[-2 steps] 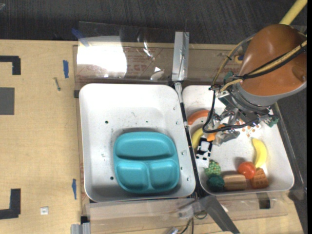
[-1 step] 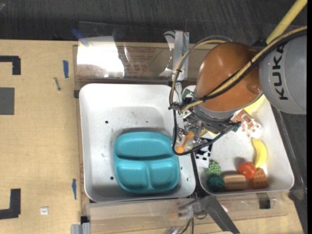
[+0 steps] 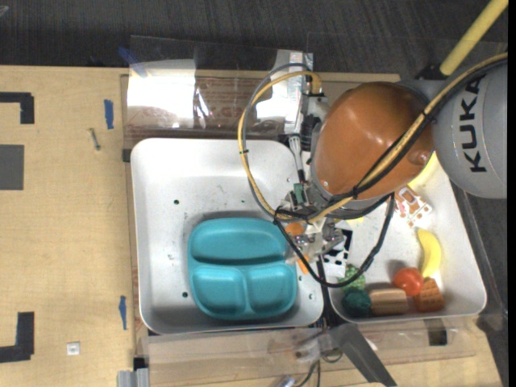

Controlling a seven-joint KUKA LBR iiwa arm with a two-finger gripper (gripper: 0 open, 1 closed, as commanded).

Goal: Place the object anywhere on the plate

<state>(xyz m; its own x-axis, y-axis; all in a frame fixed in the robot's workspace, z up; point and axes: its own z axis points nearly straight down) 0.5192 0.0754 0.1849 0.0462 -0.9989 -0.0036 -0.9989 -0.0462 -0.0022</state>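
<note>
Object to be placed is hard to pick out: a small orange bit (image 3: pixel 297 234) lies right at the gripper (image 3: pixel 310 234), but cables (image 3: pixel 250 135) hide the tool, so I cannot tell whether it is spread or closed. It hangs over the seam between the bins, just beside the right rim of the one teal plate (image 3: pixel 242 276) in the left bin (image 3: pixel 161 184), likely mid-transfer. The right bin (image 3: pixel 463 240) holds one banana (image 3: pixel 430 252), one red piece (image 3: pixel 408 280), one wooden block (image 3: pixel 389 299) and one green piece (image 3: pixel 357 301) in its near corner.

Plate (image 3: pixel 242 276) in left bin (image 3: pixel 161 184)
</note>
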